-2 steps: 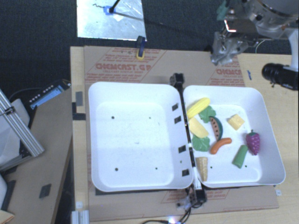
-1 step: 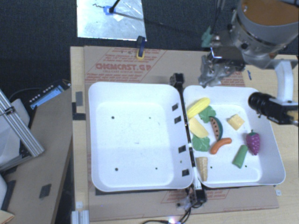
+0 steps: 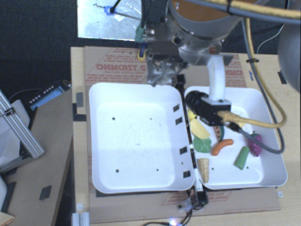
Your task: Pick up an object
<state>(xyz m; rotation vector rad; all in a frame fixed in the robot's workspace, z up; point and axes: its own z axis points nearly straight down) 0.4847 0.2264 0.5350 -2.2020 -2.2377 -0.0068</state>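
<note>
Your pincer (image 3: 162, 76) hangs at the far rim of the left bin (image 3: 94, 126), close to the seam where the two bins meet. It is blurred there, so you cannot tell whether it is spread or pressed together.

Everything you could pick lies in the right bin (image 3: 275, 171), along its left side and middle:
- A yellow piece (image 3: 200, 128) lies nearest the seam.
- A green piece (image 3: 203, 145) lies just below it.
- An orange sausage (image 3: 222, 146) lies beside that.
- A green stick (image 3: 241, 157) and purple grapes (image 3: 255, 145) lie further right.
- A tan cone (image 3: 203, 168) lies by the near edge.

All six rest on the bin floor, apart from the pincer. By that, the pick is not yet made. Choosing a piece, the descent, the grasp and the lift are all left.
</note>
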